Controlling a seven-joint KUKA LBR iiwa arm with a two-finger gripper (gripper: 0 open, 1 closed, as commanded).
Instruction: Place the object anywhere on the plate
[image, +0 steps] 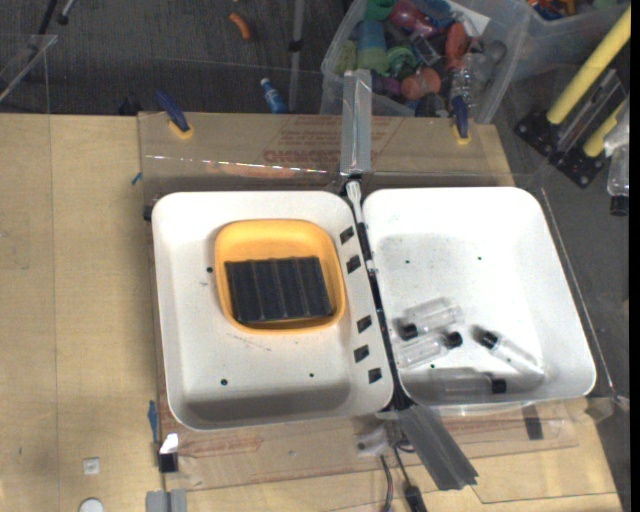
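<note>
Currently the left bin (185, 300) holds an orange plate (275, 232), set toward the bin's middle and slightly nearer the divider (362, 290) than the outer wall. A black ridged slab (277, 288) lies flat on the plate, inside the raised rim on all sides, with its ribs running front to back. It rests square and level, with no edge riding up on the rim, so it should stay put without support. Judgement: if this slab is the object meant, the placement condition reads as met, since "anywhere on the plate" needs only that it sit within the rim. The right bin (470, 230) carries several clear tubes with black caps (432, 347), gathered in the front corner near the divider. They lie on their sides at mixed angles, some touching, which suggests they rolled down the sloping floor. One longer tube (510, 350) lies apart toward the outer wall. These look like spare stock, not set down with any care. End effector state: cannot tell from this frame, so no grip is recorded. Both bins sit side by side on the bench (70, 300), their walls touching at the divider.
</note>
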